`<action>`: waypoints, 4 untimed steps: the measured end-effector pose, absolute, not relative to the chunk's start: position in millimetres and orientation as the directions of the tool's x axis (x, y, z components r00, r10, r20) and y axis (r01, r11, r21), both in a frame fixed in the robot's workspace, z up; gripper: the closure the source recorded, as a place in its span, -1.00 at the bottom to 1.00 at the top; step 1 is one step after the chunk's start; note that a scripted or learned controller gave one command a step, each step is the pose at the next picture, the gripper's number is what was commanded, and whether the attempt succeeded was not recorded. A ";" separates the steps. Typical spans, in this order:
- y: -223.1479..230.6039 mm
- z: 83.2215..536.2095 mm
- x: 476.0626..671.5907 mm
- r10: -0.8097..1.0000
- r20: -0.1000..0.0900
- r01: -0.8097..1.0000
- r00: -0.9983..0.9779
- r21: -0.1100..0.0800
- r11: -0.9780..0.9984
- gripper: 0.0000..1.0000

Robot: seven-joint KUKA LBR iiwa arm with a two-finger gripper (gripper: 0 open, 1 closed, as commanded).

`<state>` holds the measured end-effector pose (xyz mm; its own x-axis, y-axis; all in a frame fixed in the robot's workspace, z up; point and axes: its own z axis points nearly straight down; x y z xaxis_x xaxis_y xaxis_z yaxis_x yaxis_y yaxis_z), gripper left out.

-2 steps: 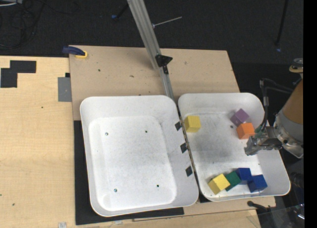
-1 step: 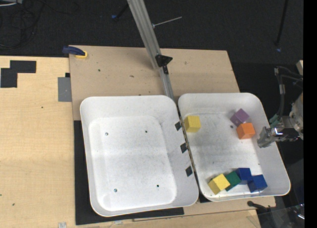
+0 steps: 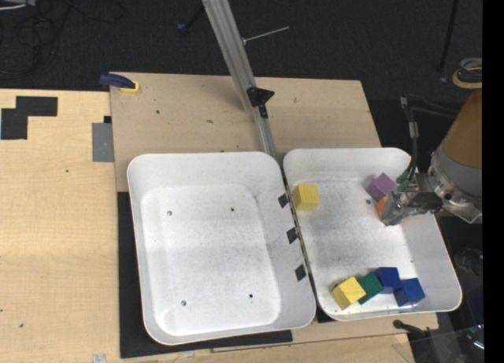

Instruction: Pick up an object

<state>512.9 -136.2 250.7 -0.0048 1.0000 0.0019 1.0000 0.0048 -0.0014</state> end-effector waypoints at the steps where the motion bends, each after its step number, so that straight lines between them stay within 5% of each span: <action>1: -83.0 236.7 527.6 1.000 0.003 1.000 -0.005 -0.005 0.005 1.00; 4: 81.8 227.1 571.4 1.000 0.001 1.000 -0.005 -0.004 0.005 1.00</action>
